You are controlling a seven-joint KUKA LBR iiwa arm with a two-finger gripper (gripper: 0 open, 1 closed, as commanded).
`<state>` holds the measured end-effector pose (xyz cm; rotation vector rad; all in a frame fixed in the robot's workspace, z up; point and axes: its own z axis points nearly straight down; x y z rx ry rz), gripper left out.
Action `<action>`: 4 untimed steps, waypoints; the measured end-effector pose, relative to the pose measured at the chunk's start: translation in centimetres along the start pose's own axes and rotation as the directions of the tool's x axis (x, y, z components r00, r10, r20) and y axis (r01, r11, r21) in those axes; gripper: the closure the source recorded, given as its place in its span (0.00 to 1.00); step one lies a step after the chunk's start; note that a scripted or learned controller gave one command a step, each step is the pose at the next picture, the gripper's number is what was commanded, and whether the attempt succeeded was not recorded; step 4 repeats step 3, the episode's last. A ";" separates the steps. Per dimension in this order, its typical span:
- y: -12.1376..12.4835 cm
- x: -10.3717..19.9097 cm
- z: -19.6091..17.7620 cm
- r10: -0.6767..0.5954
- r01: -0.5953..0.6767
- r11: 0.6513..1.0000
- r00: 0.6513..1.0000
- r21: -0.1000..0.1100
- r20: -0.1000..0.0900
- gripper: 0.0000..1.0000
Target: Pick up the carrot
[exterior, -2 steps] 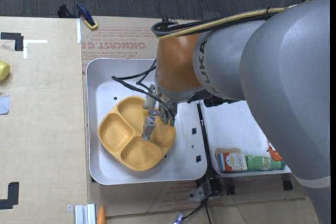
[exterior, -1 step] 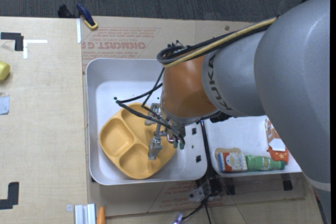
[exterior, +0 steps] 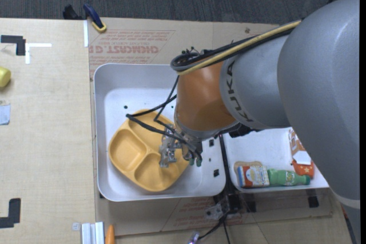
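The carrot (exterior: 296, 150) lies in the right bin (exterior: 260, 143), beside a green-and-white packet (exterior: 270, 175); well apart, the pincer (exterior: 171, 156) hangs over the yellow tray (exterior: 134, 157) in the left bin (exterior: 108, 123); its grip I cannot tell.

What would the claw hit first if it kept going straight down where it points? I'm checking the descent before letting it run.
Most likely the yellow divided tray in the left bin: the claw hangs over the tray's right side. Height above it is unclear from this single slanted view.
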<state>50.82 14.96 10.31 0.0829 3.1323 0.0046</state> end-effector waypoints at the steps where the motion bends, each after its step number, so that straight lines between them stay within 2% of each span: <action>1: -0.2 -0.1 -0.6 0.002 -0.002 1.000 1.000 0.002 0.001 1.00; 2: -0.9 -2.4 0.6 0.109 -0.109 0.994 0.994 -0.003 -0.012 1.00; 3: 1.1 -3.4 -12.2 0.508 -0.508 0.861 0.861 0.007 -0.002 1.00; 4: 1.1 -3.4 -12.2 0.508 -0.508 0.861 0.861 0.007 -0.002 1.00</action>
